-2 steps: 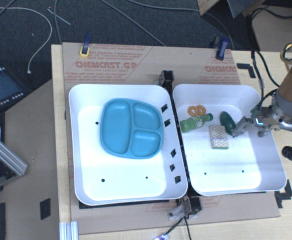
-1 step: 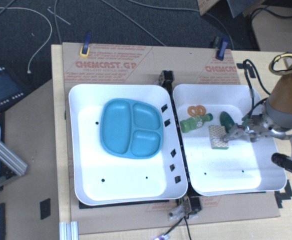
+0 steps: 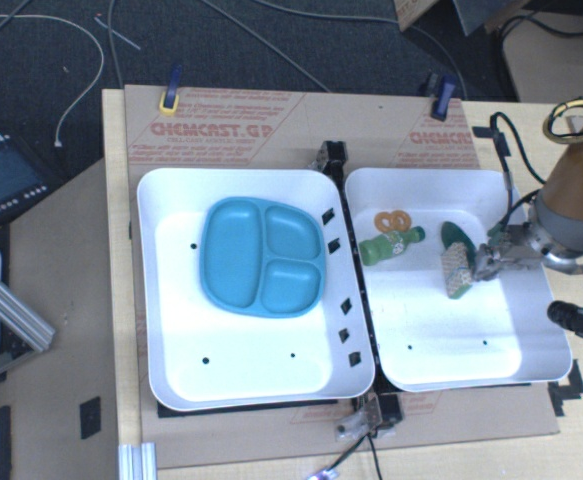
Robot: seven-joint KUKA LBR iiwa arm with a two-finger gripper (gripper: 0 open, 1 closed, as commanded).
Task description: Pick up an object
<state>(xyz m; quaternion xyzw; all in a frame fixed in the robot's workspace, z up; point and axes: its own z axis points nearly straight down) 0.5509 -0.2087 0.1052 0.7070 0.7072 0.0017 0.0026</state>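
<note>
Camera view finds my pincer (image 3: pixel 486 261) low in the right bin (image 3: pixel 441 363), toward its three o'clock side, with its tips against a green and tan object (image 3: pixel 458 258); I cannot tell how far apart they stand or whether they grip it. Toward nine o'clock from there lie a green bottle-like toy (image 3: pixel 389 247) and a pretzel (image 3: pixel 392 222) touching it, while the left bin (image 3: pixel 246 353) carries a blue divided plate (image 3: pixel 263 256).
</note>
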